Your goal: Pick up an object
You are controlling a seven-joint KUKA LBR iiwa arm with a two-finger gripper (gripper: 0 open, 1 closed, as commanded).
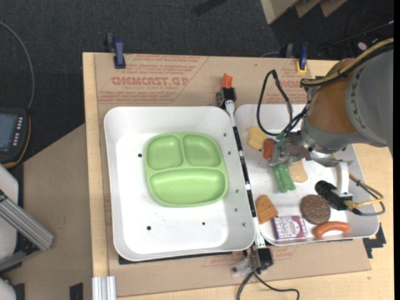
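Brown board, 12 o'clock of the left bin: red print, large line reads roughly "CHEMCAST GP"; last letters unsure.
Same board, thinner red lines above and below that word: too small to read.
Small pink and white box, 5 o'clock in the right bin: printed front, wording too blurred to read.
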